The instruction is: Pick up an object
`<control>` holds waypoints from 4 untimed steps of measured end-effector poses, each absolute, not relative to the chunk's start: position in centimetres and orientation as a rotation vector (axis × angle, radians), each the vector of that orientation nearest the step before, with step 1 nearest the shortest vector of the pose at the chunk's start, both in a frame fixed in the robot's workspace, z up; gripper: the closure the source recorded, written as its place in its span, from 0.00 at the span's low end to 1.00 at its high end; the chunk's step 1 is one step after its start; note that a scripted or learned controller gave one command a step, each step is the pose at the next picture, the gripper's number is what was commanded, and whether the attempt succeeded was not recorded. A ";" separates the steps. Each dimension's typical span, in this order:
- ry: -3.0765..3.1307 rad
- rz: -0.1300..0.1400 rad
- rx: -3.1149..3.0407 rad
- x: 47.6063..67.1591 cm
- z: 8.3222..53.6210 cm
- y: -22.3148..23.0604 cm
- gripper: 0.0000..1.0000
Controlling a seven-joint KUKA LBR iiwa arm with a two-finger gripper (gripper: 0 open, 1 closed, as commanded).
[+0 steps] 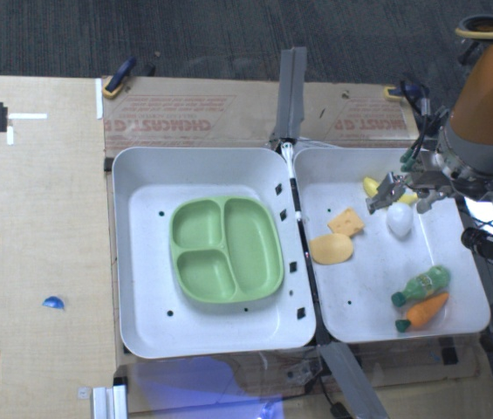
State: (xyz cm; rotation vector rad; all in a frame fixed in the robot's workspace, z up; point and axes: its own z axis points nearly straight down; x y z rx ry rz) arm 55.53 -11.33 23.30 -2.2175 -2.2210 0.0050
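White plastic forms both shallow bins. The left bin [133, 234] holds a green divided plate [227, 250] with three compartments, lying flat near its middle.

The right bin [333, 321] holds the loose objects. A white egg [399, 221] lies in the upper part of the bin, just below the gripper [407, 195]; its long axis runs roughly up and down the view, though it is nearly round. A yellow piece [370, 186] shows just left of the gripper, partly covered, so its shape cannot be told. A wedge of yellow cheese [345, 223] sits left of the egg, and a rounded tan piece [332, 249] lies just below the cheese, its long axis running left to right.

Near the bin's lower right corner lie a green bottle-like object [422, 285] and an orange carrot [422, 312], side by side and touching or nearly so. Both slant along the same line, lower left to upper right; the carrot's green top points to the lower left.

The gripper hangs over the upper right part of the right bin, fingers spread apart, with nothing seen between them. The arm's orange band [489, 77] rises above it at the right.
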 end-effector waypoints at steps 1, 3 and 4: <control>-2.285 0.005 -2.152 57.5 16.4 -9.4 0.00; -2.369 0.001 -2.064 62.6 9.2 -9.7 0.00; -2.533 0.001 -1.857 58.1 9.2 -11.8 0.00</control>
